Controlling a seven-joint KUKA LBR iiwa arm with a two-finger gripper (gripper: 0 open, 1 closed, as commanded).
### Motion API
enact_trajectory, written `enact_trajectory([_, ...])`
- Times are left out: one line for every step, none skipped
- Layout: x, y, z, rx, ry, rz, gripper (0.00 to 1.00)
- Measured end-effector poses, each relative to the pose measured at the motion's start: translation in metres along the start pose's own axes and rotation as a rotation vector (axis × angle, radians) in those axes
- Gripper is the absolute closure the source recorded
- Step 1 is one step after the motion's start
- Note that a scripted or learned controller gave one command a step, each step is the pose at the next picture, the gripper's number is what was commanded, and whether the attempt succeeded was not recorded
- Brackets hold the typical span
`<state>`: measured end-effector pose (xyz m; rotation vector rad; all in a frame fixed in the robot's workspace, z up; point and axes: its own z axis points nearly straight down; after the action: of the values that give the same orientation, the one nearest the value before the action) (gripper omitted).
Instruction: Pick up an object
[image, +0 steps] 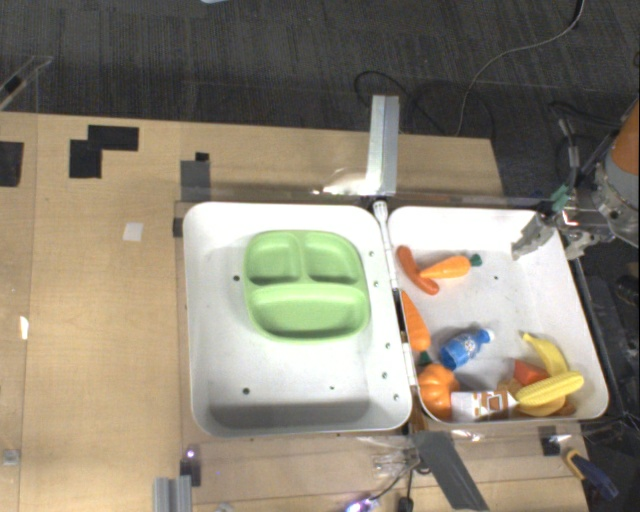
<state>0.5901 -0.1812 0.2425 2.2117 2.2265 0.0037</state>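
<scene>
The right bin (500, 300) holds several toys. An orange carrot (446, 267) lies beside a red sausage (414, 272) at the far left. Another carrot (414, 322) runs along the left wall. A blue bottle (466, 347) sits mid-bin. Two yellow bananas (548, 377), a red piece (527, 371), a small pumpkin (436, 385) and a brown-and-white carton (482, 405) crowd the near edge. My gripper (550, 240) hovers over the bin's far right corner, open, with nothing between its fingers (527, 240).
The left bin (215, 330) holds a green divided plate (305, 283). A metal post (384, 145) stands behind the seam between the bins. Bare white floor lies between my gripper and the toys.
</scene>
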Motion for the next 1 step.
enact_trajectory([0.0477, 0.0334, 0.1204, 0.002, 0.001, 0.069, 0.0])
